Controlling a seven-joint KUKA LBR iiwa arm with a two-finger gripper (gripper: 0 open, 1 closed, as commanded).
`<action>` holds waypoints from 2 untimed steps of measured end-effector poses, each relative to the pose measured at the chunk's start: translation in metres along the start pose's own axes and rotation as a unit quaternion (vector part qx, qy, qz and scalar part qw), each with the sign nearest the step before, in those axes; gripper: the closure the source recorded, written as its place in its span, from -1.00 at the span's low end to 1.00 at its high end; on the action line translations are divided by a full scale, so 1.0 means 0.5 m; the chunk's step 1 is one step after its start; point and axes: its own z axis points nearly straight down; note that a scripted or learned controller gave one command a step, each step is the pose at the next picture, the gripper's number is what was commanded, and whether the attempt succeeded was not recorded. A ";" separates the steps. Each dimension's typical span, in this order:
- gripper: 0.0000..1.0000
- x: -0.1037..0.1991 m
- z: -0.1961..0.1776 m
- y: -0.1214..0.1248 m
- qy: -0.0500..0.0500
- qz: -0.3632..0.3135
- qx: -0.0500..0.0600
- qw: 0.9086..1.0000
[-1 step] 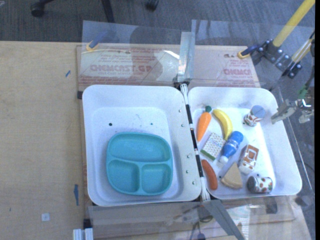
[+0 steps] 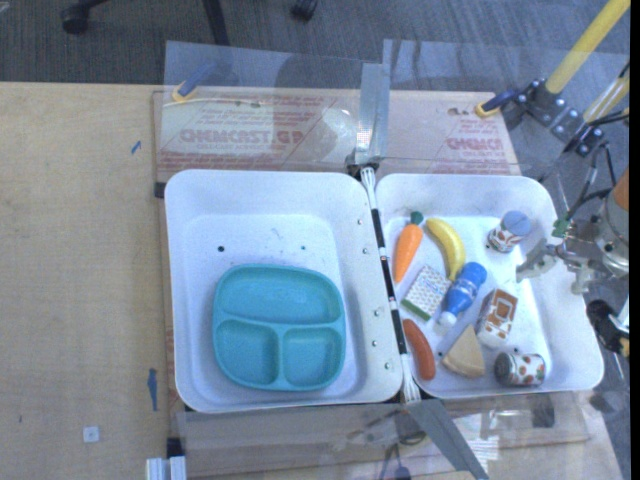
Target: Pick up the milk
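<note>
Milk carton point(image 2: 497, 315), right bin point(image 2: 540, 193): small, light, rigid, best pinched across flat sides; gripper point(image 2: 560, 253) at rim, finger state indiscernible.

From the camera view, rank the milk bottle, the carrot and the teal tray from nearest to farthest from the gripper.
Gripper sits at the right bin's right edge.
1. Milk bottle, middle of the right bin.
2. Carrot, near that bin's left wall.
3. Teal tray, in the left bin.
</note>
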 end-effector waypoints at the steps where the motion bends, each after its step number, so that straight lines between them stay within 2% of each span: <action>1: 1.00 -0.001 -0.020 0.001 0.000 0.001 -0.001 1.000; 2: 1.00 0.077 0.128 0.065 0.000 -0.081 -0.001 0.997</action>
